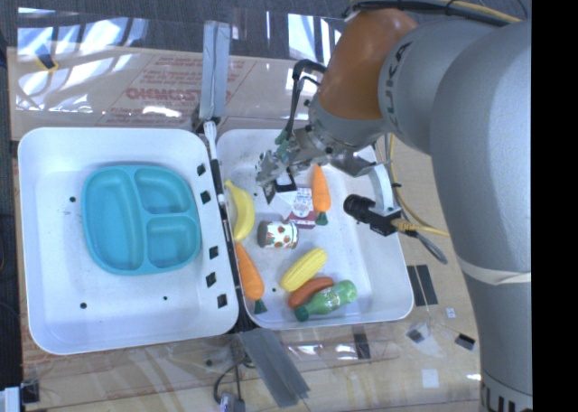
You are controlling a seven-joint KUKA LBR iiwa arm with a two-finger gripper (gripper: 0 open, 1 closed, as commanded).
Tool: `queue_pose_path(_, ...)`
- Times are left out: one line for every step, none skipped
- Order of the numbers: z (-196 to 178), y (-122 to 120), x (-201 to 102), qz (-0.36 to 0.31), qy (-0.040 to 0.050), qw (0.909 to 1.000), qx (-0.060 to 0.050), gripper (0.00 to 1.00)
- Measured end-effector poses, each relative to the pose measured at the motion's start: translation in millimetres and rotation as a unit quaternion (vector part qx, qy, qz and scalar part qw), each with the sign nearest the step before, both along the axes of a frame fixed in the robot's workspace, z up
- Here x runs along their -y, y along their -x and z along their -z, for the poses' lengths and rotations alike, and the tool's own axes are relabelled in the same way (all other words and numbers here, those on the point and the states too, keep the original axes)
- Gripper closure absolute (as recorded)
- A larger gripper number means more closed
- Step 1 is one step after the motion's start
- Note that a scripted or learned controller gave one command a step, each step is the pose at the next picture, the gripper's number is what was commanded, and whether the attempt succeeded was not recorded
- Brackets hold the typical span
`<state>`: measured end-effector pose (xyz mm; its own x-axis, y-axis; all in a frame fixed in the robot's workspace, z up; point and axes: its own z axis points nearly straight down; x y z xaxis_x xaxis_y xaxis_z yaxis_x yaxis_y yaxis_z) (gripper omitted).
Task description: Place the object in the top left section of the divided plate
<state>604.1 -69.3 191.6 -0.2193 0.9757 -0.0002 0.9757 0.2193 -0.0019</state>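
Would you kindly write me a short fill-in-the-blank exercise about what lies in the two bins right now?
1. The divided plate in the left bin is coloured ____.
2. The banana lies in the ____ bin.
3. The corn cob is coloured ____.
4. The end effector hangs over the ____ bin.

Missing words: blue; right; yellow; right

Gripper [275,169] over right bin [384,302] w/ toy food; divided plate [142,219] in left bin [45,311].
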Motion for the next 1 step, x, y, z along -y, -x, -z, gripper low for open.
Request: queue_pose_path(0.5,-5.8,-57.5,-0.138,-0.0006,0.9904,-0.001,1.0)
